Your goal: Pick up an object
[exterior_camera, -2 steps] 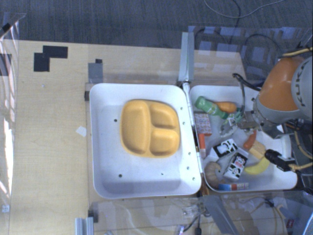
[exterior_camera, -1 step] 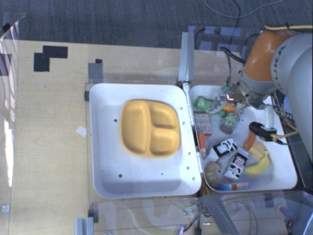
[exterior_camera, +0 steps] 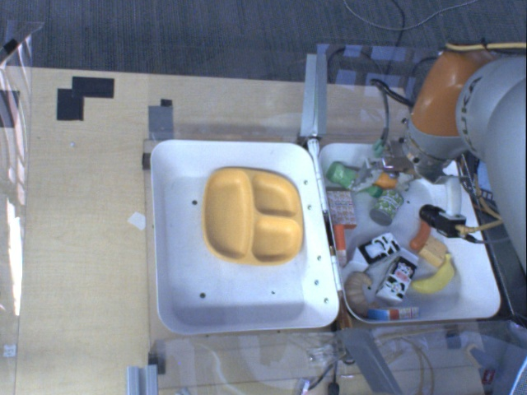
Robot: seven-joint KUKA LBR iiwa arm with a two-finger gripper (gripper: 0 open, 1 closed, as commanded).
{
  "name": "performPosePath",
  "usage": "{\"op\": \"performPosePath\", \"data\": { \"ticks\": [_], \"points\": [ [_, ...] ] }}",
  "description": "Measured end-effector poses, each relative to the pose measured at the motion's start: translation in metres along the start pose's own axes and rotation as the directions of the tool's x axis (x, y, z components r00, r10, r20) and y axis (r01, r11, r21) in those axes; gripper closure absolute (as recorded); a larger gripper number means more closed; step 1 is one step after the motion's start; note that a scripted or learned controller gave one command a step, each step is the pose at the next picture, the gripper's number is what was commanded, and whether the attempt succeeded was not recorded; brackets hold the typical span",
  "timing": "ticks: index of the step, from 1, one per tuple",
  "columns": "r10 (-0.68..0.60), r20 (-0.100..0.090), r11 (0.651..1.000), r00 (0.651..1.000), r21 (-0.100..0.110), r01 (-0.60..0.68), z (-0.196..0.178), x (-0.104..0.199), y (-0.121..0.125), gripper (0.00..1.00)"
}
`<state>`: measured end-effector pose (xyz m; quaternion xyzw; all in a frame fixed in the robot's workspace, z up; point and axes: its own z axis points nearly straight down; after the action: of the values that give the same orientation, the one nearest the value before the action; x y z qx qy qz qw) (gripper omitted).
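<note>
You are looking down at a desk (exterior_camera: 90,245) with a pale, light-wood surface that fills the left and centre of the view. Beyond its far edge lies dark blue-grey carpet (exterior_camera: 206,23) with a fine ribbed texture. A thin black cable (exterior_camera: 387,11) loops across the carpet at the upper right. On the desk near its far left corner you see black tape patches (exterior_camera: 82,97) forming a stepped shape. A small white scrap (exterior_camera: 136,219) lies on the wood at the left. A grey metal bracket (exterior_camera: 161,120) stands behind it. A metal rail (exterior_camera: 311,93) runs toward the desk's far edge. Lighting is even, with bright glare along the left edge.
</note>
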<state>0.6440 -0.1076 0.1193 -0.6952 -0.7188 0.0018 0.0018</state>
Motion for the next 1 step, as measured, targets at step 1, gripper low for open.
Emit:
{"op": "performPosePath", "data": {
  "ticks": [1],
  "points": [
    [-0.001,-0.014,0.999,1.000,0.038,0.001,0.0375,-0.0474,0.0159,0.00]
  ]
}}
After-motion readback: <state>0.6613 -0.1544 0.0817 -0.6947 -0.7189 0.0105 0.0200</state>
